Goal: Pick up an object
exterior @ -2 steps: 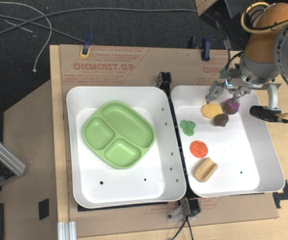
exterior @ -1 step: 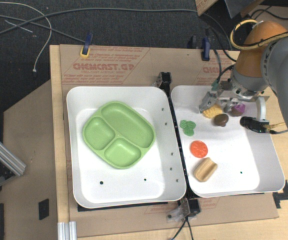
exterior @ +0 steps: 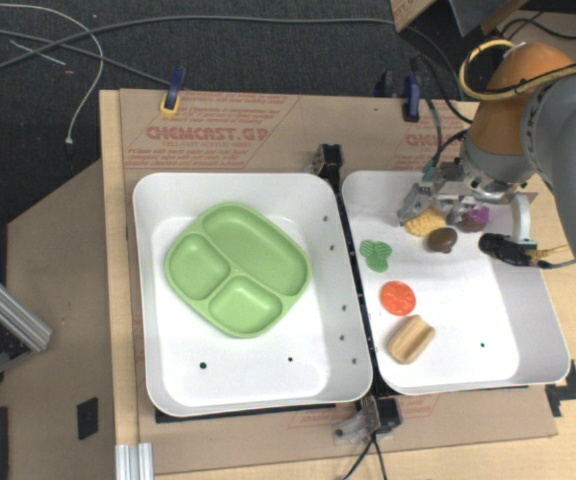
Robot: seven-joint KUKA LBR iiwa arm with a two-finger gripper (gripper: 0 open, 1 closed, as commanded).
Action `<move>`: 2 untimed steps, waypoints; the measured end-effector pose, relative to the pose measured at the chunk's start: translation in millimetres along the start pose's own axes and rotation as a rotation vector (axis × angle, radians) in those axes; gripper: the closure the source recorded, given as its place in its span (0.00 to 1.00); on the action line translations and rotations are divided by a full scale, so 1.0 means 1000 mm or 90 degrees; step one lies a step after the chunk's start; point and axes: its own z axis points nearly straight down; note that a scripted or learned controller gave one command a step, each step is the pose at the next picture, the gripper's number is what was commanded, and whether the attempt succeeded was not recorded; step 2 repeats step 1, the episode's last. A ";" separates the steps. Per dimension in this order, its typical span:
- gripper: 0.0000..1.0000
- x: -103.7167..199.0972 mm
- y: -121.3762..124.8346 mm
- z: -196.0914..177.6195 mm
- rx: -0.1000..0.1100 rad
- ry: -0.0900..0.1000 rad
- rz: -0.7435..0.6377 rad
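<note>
You see the gripper low over the far part of the right bin, among a yellow piece, a brown rounded piece and a purple piece. You cannot tell how its jaws stand. Nearer you lie a green toy, an orange disc and a tan bread roll. The left bin holds a green divided plate.

Cardboard-topped bench, left white bin, right white bin side by side
</note>
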 end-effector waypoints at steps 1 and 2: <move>1.00 0.000 0.001 -0.012 -0.002 0.000 -0.001; 1.00 0.000 0.001 -0.012 -0.002 0.000 -0.001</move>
